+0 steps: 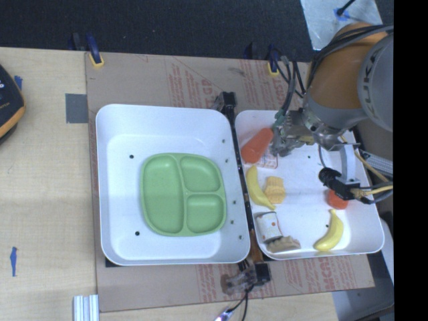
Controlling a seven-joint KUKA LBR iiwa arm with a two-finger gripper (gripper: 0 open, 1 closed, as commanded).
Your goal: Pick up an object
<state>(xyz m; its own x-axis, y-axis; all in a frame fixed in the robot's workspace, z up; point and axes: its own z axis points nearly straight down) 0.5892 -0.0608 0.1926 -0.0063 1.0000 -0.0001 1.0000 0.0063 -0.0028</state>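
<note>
The right bin holds several toy foods. An orange carrot-like piece lies at its upper left. Below that are a yellow banana and a yellow corn piece. A second banana lies at the lower right, with a small red piece above it. A white and brown item and a tan piece sit near the front wall. My gripper hangs over the upper part of this bin, just right of the orange piece. Nothing is visible between its tips.
The left bin contains a green divided plate. The arm's orange-banded body covers the right bin's far right corner. Black cables hang over that bin. Cardboard lies under both bins.
</note>
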